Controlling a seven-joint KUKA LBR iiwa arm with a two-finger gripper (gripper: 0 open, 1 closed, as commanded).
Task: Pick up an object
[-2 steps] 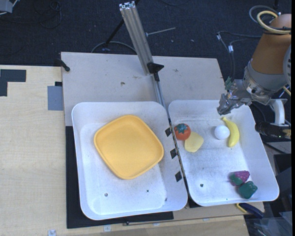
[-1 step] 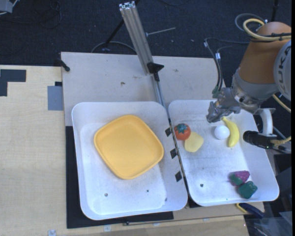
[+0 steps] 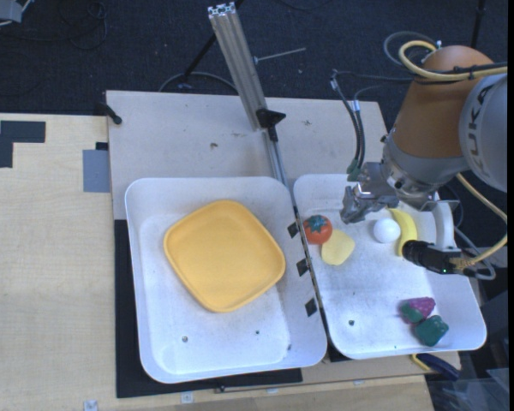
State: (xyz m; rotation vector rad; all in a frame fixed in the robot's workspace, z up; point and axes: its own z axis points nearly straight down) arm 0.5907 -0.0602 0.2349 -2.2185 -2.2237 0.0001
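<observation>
In the right bin [image 3: 368,315] lie a red tomato [image 3: 318,228] by the left wall, a pale yellow piece [image 3: 337,248] just below it, a white egg [image 3: 385,230], a yellow banana [image 3: 406,229], and at the lower right a magenta piece [image 3: 418,307] beside a green one [image 3: 432,330]. My gripper [image 3: 356,208] hangs over the upper part of this bin, between the tomato and the egg, a little above the yellow piece. I see nothing between its fingers.
A large yellow square plate [image 3: 224,253] lies in the left bin [image 3: 154,229]. A grey metal rail [image 3: 240,58] slants down toward the divider between the bins. Cables run around the wrist and past the right bin's right rim.
</observation>
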